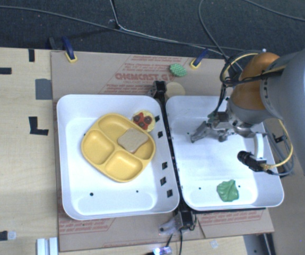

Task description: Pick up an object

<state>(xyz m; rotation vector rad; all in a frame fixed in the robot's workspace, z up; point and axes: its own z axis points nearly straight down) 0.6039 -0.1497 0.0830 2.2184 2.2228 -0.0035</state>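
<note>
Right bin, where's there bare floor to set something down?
In the right bin, the widest bare patch lies between the gripper and the green leaf, toward the divider. The left bin is crowded: the yellow tray fills its middle.

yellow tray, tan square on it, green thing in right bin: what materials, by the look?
Yellow divided tray: likely moulded plastic, smooth and slightly glossy, with rounded compartment walls.
Tan square: matte and flat with a toast-like colour; probably a plastic or foam toy bread slice, hard to tell.
Green piece: matte with a crinkled, leaf-like outline; perhaps soft plastic or fabric toy lettuce, too small to settle.
</note>
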